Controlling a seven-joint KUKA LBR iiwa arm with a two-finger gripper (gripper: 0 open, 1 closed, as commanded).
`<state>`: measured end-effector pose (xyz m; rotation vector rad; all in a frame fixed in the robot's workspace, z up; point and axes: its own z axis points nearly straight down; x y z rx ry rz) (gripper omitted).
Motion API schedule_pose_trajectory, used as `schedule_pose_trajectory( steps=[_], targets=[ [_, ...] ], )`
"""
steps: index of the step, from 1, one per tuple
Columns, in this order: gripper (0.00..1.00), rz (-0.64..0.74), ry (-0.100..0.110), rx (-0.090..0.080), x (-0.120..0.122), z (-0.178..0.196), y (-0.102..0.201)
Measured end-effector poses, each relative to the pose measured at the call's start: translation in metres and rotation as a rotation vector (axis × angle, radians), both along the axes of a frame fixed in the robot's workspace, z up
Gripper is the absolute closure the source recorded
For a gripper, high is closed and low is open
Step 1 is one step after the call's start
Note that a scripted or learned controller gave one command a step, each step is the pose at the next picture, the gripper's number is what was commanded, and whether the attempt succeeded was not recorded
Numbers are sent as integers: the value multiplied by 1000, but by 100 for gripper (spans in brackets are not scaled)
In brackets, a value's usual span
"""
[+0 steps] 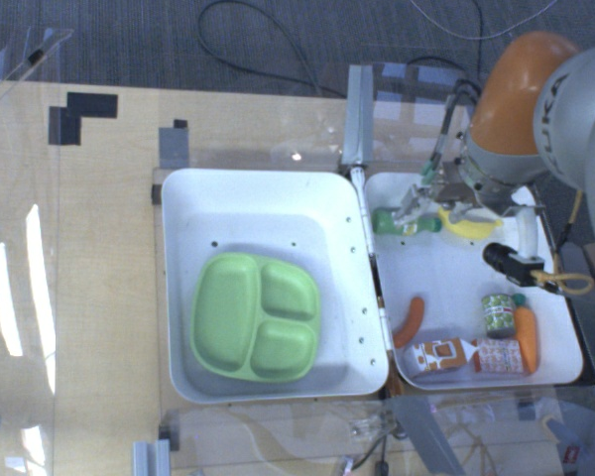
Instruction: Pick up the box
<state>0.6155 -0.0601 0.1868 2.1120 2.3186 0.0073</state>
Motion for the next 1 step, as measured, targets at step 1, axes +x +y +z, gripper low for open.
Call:
schedule_pose_trajectory(
  steps=[1],
  targets=[
    [0, 98, 3, 0, -36, -2, 27]
  ],
)
